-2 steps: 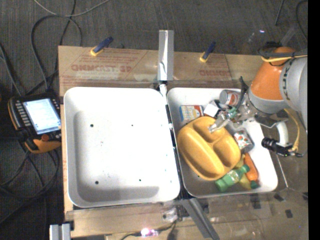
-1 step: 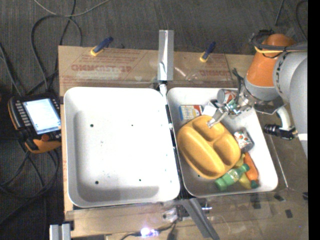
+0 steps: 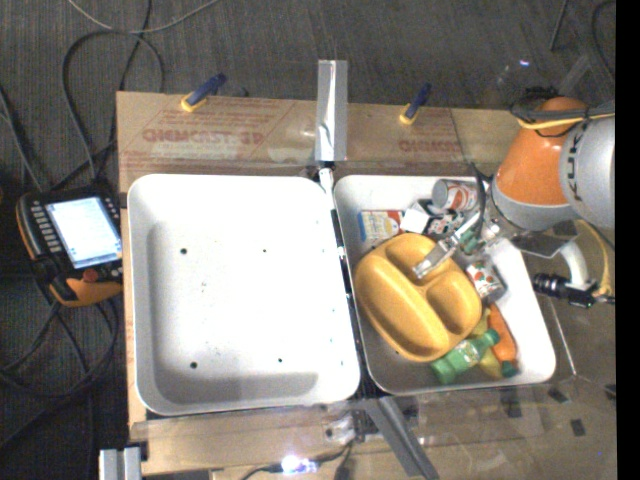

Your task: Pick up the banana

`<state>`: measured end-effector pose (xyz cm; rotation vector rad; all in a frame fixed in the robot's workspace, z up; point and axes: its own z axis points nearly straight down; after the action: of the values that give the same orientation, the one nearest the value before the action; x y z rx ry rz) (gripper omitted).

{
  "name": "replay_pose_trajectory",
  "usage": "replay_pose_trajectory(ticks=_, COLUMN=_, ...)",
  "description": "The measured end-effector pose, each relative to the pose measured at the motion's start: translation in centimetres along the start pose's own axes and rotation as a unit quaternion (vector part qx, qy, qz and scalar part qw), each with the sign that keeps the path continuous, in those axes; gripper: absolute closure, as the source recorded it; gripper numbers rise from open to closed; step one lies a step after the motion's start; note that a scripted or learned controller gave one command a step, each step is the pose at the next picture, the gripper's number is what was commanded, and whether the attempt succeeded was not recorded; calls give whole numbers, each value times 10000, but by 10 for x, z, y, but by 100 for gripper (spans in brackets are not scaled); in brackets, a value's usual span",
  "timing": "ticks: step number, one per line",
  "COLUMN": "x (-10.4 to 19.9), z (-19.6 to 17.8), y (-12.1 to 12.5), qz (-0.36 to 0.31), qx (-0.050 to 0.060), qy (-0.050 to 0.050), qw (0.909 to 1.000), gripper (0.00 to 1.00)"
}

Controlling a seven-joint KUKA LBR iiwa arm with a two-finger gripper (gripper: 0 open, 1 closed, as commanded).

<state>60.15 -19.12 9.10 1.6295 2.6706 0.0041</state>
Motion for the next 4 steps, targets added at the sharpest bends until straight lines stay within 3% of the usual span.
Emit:
replay_pose_trajectory(ticks=1, x=-16, z=1, y=36, qz=-638, qx=242, qy=143, qw=9976, gripper=0)
replay_pose_trajectory(ticks=2, x=-18, z=-10, y=40, qz=-648, qx=167, qy=74, qw=9977, gripper=100)
replay_pose_trajectory(ticks=3, x=-12, z=-7, y=41, qz=-669, qx=203, qy=150, qw=9974, gripper=0)
replay_pose_trajectory(ticks=4, x=-9, z=-3, y=20, qz=-405, qx=-74, qy=85, qw=9991, gripper=0)
